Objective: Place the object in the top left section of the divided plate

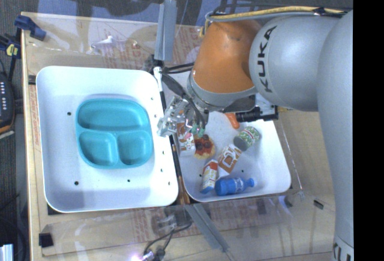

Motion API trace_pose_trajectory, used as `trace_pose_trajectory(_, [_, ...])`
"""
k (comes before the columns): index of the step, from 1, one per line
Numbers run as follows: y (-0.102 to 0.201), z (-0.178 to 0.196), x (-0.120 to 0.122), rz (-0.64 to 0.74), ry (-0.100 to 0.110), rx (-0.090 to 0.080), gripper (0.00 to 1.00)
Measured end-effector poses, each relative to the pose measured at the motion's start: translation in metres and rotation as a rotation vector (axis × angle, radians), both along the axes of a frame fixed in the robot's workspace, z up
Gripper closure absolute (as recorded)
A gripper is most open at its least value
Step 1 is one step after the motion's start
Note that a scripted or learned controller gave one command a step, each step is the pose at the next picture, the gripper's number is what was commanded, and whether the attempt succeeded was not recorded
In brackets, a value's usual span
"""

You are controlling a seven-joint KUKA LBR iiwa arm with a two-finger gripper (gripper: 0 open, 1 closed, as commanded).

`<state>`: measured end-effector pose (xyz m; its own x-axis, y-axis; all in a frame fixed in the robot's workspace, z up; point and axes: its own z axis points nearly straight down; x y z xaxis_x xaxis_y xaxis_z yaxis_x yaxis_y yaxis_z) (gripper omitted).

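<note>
We cannot say for certain which object the task means; the candidates lie in the right bin (pixel 282 176), at about four o'clock from the blue divided plate (pixel 114 134). Nearest the gripper (pixel 180 122) is a small dark red packet (pixel 204 145), which we judge light, crinkly and easily crushed, best pinched across its narrow sides. Beyond it lie a red-and-white carton (pixel 228 159), a small red-capped bottle (pixel 209 176), a blue bottle (pixel 234 185) that looks smooth and liable to roll, and a green-labelled can (pixel 248 137). The gripper sits over the seam between the bins, at three o'clock from the plate; glare and clutter blur its tip, so we cannot tell its state. The arm (pixel 270 68) hides the right bin's far part.
</note>
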<state>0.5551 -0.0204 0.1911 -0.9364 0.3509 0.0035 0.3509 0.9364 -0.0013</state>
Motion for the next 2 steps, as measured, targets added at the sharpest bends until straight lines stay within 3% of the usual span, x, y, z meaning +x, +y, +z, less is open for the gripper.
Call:
trace_pose_trajectory(1, [0.027,0.005,0.019,0.132,-0.006,0.0,1.0])
trace_pose_trajectory(2, [0.089,0.0,-0.034,0.419,0.0,0.001,1.0])
